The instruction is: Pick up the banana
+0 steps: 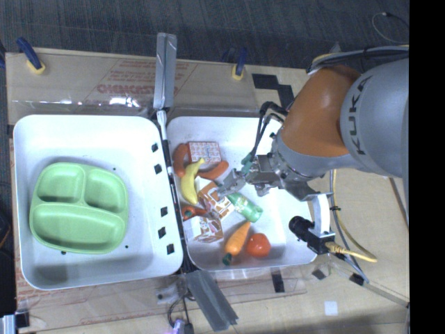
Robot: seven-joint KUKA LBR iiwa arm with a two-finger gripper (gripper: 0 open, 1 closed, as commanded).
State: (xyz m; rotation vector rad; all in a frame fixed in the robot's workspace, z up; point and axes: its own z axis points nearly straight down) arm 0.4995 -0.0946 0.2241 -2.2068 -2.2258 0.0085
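Banana (pixel 190 179) lies in the right bin (pixel 278 134), left side, w/ a carrot (pixel 237 239), tomato (pixel 259 245) and green bottle (pixel 245 207) nearby. I see the tool (pixel 233 181) low just right of it; can't tell if it's spread or pinched. Green tray (pixel 78 206) sits in the left bin (pixel 83 127).

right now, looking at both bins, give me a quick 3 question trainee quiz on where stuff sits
1. True or false: the banana lies in the same bin as the green tray.
2. Which lies nearest the tomato? A) carrot B) banana C) green tray
3. Fill in: the green tray has ___ compartments.

Key: 1 false, it lies in the right bin. 2 A. 3 three.
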